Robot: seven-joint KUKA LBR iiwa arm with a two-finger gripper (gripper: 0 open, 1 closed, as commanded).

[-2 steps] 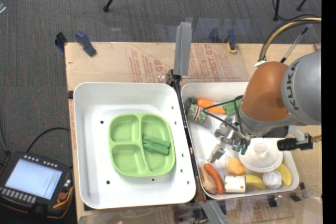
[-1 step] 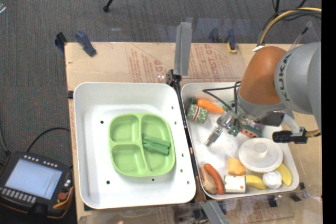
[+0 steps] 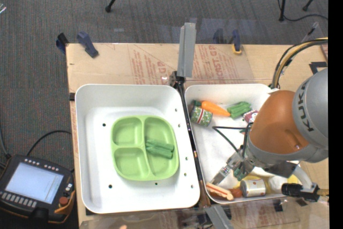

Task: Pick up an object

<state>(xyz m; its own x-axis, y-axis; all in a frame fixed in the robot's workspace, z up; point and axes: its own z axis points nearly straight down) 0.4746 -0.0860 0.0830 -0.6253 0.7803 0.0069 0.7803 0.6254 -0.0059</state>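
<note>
white left bin [image 3: 86, 115] and white right bin [image 3: 236, 93] side by side on cardboard-topped bench [image 3: 134, 64]. in left bin, centred: green divided plate [image 3: 128, 163], with dark green pod [image 3: 159, 148] lying on its right side, one end at the middle divider.

at far end of right bin: small green-and-red can [image 3: 201, 116] on its side near the left wall; carrot [image 3: 214, 109] just beside it, pointing right; green vegetable [image 3: 239, 109] at the carrot's tip, touching or nearly so; pinkish scrap [image 3: 251, 115] next to that, half hidden by the arm. thin black cable [image 3: 228, 135] strung over the bin floor between this cluster and the hand.

arm [image 3: 273, 126], grey with orange band uppermost, in from the right, covering much of the right bin's right half. hand [image 3: 231, 171] low over the near end of the right bin, angled down toward the near-left corner. grip not readable from this angle: spread or closed, no telling.

at near end of right bin: hot dog [image 3: 220, 190] flat along the near wall, just beside the hand's tip, contact uncertain; silver can [image 3: 253, 187] on its side right of the hot dog, close below the hand; pale yellow item [image 3: 278, 182] further right, partly under the arm, kind unclear.
</note>
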